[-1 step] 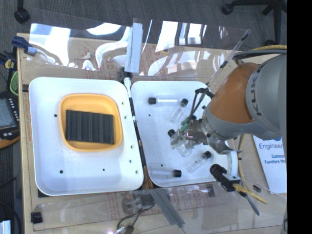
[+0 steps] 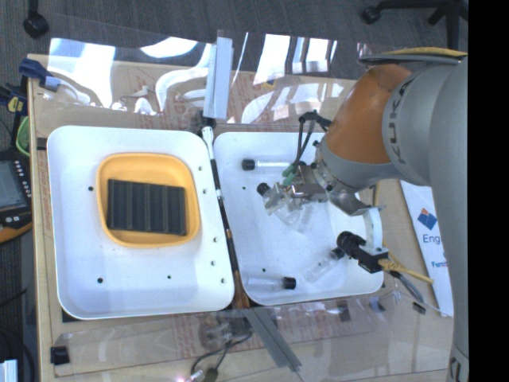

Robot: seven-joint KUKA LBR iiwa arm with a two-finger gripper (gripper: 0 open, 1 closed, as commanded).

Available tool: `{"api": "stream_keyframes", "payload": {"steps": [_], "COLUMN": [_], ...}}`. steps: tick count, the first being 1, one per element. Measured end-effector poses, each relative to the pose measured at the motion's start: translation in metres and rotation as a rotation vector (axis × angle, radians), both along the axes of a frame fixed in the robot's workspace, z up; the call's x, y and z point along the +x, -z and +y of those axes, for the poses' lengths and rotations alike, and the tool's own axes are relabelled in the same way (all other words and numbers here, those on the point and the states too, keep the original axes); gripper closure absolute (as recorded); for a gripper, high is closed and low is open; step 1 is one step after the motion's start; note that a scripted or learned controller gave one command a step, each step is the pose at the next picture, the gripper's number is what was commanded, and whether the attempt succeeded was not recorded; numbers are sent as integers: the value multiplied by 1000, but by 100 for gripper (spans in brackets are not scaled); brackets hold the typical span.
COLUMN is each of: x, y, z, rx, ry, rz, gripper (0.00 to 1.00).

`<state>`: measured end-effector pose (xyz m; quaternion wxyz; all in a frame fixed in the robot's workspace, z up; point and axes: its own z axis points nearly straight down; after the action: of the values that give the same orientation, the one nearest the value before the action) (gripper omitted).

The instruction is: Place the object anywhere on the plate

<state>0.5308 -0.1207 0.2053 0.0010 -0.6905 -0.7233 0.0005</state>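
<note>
My hand (image 2: 288, 193) hovers low in the right bin (image 2: 238, 153); I cannot tell its state. Clear tubes (image 2: 270, 281) near that bin's front edge look light, slippery; grip mid-barrel. The yellow plate (image 2: 147, 168) waits left.

Grey carpet (image 2: 159, 6), chair casters (image 2: 36, 27), glare-streaked wooden bench (image 2: 143, 86).

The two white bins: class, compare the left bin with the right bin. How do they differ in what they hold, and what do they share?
The left bin holds a yellow plate with a dark ridged centre; the right bin holds several small clear tubes with dark caps, such as one near its front edge. The gripper is over the right bin, not the left. Both are shallow, white, with rounded corners, side by side.
</note>
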Motion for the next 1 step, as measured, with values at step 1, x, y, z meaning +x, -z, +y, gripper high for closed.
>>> {"api": "stream_keyframes", "payload": {"steps": [1], "x": [55], "y": [0], "z": [27], "rx": [0], "ry": [-178], "rz": [0], "gripper": [100]}}
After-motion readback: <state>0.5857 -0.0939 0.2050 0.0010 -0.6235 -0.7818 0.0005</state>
